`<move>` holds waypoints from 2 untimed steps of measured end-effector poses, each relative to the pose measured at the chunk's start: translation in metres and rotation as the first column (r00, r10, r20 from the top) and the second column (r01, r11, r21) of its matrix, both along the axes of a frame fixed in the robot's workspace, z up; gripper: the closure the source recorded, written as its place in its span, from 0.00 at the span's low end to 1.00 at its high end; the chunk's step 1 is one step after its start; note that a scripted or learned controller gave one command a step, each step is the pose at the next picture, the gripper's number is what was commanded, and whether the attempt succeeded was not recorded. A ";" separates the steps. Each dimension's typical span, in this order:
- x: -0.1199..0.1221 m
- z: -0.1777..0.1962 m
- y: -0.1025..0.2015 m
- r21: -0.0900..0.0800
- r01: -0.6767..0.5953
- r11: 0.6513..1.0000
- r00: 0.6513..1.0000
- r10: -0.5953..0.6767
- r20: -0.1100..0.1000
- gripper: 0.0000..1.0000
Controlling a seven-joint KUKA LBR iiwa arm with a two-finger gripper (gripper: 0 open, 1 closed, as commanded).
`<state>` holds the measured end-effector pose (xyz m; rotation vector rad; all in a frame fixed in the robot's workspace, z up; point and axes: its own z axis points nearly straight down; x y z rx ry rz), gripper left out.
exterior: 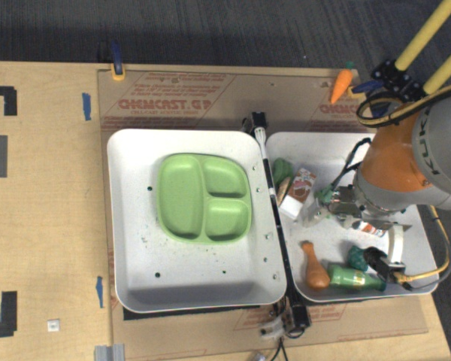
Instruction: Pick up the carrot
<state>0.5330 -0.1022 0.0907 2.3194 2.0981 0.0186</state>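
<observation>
The desk [45, 201] is flat, tan and matt, with a printed cardboard sheet [173, 100] under two shallow white plastic bins with rounded corners. The left bin [135, 262] holds a smooth, pale green divided plate [204, 198] with three compartments. The grey arm [436, 153] with its orange band reaches over the right bin [316, 145], and the claw [346, 205] hangs above the bin's middle; whether it is open or closed cannot be told. The carrot [313, 265], orange and tapered, lies on the bin floor near the front wall, apart from the claw. Touching its thick end lies a glossy green bottle [353, 278]. A small carrot-shaped clip [341, 85] sits on the cardboard behind the bin.
</observation>
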 end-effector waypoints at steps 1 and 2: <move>-0.020 -0.001 -0.007 0.012 0.333 0.943 0.943 -0.333 -0.008 0.00; 0.045 -0.002 -0.062 0.004 0.399 0.917 0.917 -0.399 -0.006 0.00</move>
